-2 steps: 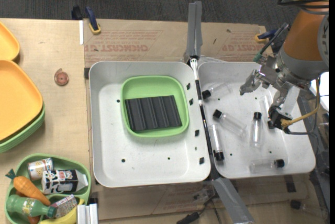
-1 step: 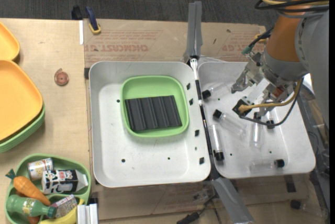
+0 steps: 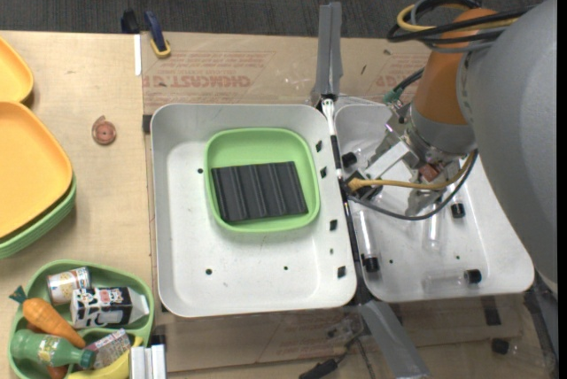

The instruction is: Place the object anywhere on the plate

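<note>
A square green plate (image 3: pixel 304 147) rests in the left white bin (image 3: pixel 177 235). On the plate lies a dark grey ribbed slab (image 3: pixel 259 190), flat and roughly centred. My gripper (image 3: pixel 423 176) hangs low over the back part of the right white bin (image 3: pixel 496 253), well to the right of the plate and apart from the slab. The grey arm with its orange band (image 3: pixel 452 76) covers the wrist from above.
Stacked yellow plates (image 3: pixel 27 165) sit on the bench at far left. A green bowl (image 3: pixel 142 297) of toy food stands at front left. A small pink disc (image 3: pixel 104 132) and a blue-yellow clamp (image 3: pixel 158 37) lie behind the left bin.
</note>
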`<state>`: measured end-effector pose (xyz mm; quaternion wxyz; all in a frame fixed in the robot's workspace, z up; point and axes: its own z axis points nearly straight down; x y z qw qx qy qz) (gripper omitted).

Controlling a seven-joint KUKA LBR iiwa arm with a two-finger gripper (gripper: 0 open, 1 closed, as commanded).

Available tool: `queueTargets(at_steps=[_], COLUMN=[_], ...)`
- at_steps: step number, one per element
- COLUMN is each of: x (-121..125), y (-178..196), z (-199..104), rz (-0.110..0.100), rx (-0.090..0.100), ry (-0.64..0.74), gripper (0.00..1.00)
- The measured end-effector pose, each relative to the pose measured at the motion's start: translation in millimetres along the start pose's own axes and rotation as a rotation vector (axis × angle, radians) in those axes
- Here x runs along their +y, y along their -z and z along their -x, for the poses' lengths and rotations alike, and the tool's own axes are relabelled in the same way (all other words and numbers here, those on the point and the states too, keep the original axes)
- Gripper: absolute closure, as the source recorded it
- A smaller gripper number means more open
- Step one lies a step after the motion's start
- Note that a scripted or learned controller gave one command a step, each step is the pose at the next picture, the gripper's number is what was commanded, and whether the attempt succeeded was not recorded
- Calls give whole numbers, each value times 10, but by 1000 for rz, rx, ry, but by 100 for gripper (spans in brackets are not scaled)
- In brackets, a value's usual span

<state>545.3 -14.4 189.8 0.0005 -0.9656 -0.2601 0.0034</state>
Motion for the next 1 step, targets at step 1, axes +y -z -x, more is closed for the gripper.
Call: queueTargets(at_steps=[1], x=[-716], y=[2], z=[-242], rz=[1], rx=[0], ry=[-149], gripper=[0])
